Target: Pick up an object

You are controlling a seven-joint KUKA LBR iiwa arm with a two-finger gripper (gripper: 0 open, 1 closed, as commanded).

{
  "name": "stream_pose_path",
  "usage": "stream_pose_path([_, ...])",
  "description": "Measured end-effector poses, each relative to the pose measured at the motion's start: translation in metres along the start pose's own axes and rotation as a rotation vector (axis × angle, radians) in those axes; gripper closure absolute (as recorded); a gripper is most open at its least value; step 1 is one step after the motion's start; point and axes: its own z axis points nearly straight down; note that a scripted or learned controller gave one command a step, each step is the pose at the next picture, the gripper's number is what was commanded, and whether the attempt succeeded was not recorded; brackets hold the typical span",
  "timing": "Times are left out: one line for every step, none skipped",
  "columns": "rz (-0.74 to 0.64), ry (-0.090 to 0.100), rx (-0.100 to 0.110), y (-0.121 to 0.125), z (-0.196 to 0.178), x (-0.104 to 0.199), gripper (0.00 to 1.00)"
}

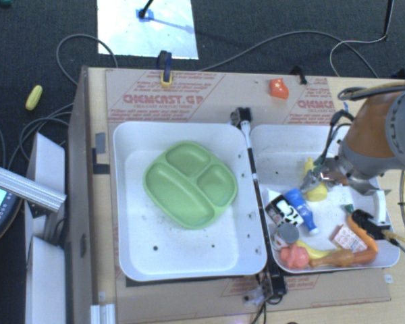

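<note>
My gripper (315,178) hangs low in the right bin (283,147), directly over a yellow object (316,192) that lies just below its tip. A blue bottle (302,208) lies to the lower left of it, next to a black-and-white item (285,211) and a grey round lid (287,233). Along the bin's front edge lie a pink toy (294,256), a yellow banana-like piece (324,254), an orange carrot-like toy (363,233) and a small printed packet (344,237). The arm (374,137) covers the bin's right part.
The left bin (128,201) holds a green divided plate (190,183). A black divider (253,174) runs between the bins. On the cardboard behind sit a small orange object (278,88) and a yellow clamp (165,69). Cables trail around the bench.
</note>
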Motion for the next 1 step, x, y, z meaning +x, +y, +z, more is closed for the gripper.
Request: stream_pose_path([-0.002, 0.001, -0.003, 0.0053, -0.1009, 0.1017, 1.00])
